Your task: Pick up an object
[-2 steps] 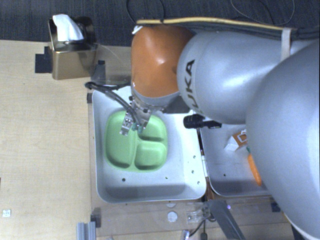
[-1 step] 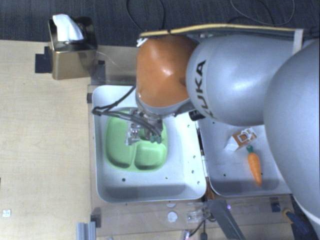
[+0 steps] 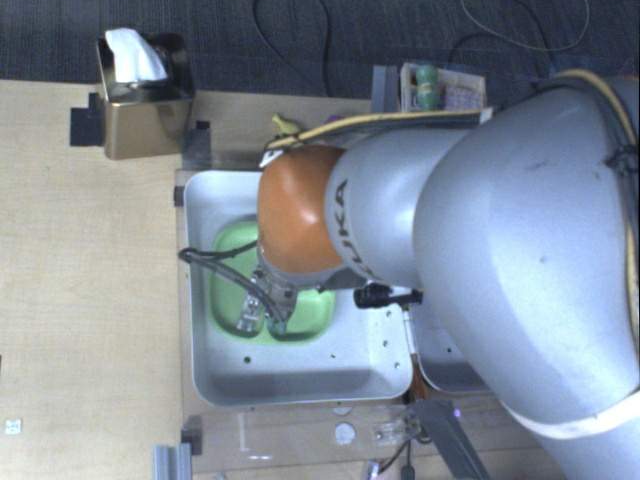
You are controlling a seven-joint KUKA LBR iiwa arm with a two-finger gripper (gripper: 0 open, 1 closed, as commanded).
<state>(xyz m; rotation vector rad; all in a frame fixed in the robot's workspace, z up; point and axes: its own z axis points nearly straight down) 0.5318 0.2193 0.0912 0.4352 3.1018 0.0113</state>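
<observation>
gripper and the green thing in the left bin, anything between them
Nothing that the camera view shows: the gripper is down directly over the flat light-green plastic object on the floor of the shallow white left bin, overlapping it.

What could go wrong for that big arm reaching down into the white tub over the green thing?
The claw sits right over the flat green object in the left bin; something that low may slip free or get pressed into the floor. A dark cable loops beside the claw and could snag.
</observation>
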